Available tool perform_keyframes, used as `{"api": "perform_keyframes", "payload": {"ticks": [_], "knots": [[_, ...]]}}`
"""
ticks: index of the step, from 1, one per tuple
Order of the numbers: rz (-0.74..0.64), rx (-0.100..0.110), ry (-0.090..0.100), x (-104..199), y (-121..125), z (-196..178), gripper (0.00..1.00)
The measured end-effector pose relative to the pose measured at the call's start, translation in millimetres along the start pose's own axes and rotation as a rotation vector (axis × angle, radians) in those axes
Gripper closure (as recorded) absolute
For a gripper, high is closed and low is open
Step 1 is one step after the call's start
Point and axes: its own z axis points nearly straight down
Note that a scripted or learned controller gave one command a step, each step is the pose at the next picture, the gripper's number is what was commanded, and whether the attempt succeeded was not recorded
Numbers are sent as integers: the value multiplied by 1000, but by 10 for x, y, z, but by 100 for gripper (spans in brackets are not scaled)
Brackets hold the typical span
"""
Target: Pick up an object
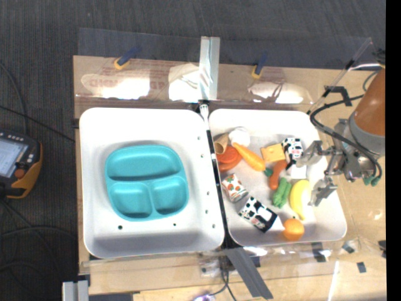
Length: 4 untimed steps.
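Over the right edge of the right bin [326, 227], the hand [317, 173] hangs at the end of the grey arm with its orange band, its two fingers spread wide apart with nothing between them; one fingertip sits near the top of the banana, the other lower down just right of it. Below and left of the hand, the yellow banana [297, 198] lies roughly upright along the bin's right side, with a green vegetable [281, 192] touching its left edge and an orange fruit [293, 229] just under its lower end. A black-and-white spotted carton [258, 214] lies tilted near the bin's front, and a small white box with a strawberry print [233, 185] sits to its upper left, close to the divider between the bins. Further back, a long orange carrot [250, 157] lies at a slant over an orange dish [226, 157], beside a yellow-orange block [272, 152]; a second spotted piece [292, 147] stands just right of that block, and a small carrot [274, 177] lies below it. On the left side of the worktop [156, 74], the left bin [94, 231] holds a teal divided tray [146, 180] with three compartments, set near its middle.
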Motion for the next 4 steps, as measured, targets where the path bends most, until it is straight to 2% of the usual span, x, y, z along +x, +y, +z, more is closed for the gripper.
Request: {"api": "perform_keyframes", "payload": {"ticks": [1,2,3,4], "knots": [[8,6,-14,-276,-277,1250,0],[58,5,-16,-100,53,1247,0],[86,2,-14,-94,-309,1250,0],[143,3,-12,-93,-311,1252,0]]}}
